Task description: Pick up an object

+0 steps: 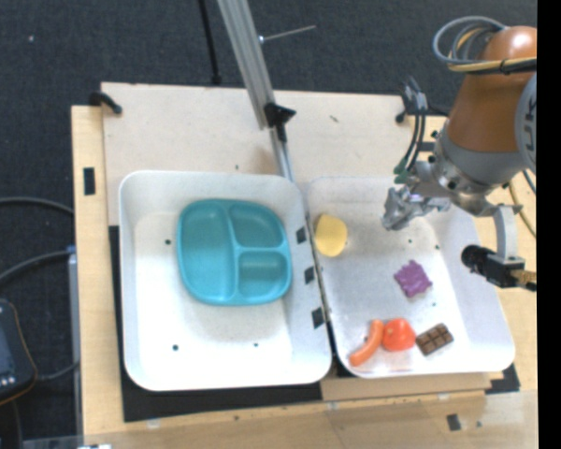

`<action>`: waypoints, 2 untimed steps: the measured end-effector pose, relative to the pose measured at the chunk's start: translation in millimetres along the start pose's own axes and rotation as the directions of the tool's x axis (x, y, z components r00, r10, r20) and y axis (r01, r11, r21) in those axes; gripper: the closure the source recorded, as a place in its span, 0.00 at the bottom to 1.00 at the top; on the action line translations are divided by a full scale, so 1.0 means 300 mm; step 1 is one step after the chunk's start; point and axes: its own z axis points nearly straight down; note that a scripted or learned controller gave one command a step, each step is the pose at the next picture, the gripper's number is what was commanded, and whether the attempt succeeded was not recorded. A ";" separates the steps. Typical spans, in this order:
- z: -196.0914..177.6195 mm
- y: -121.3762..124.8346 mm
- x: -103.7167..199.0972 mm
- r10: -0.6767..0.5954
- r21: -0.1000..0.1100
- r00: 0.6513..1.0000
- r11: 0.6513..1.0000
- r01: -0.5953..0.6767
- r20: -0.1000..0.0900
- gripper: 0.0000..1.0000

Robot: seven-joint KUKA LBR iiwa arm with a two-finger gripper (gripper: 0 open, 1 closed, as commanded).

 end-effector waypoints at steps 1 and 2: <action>0.044 -0.008 0.183 0.001 0.002 1.000 1.000 -0.001 0.000 1.00; 0.056 0.007 0.322 0.001 0.002 1.000 1.000 -0.001 0.001 1.00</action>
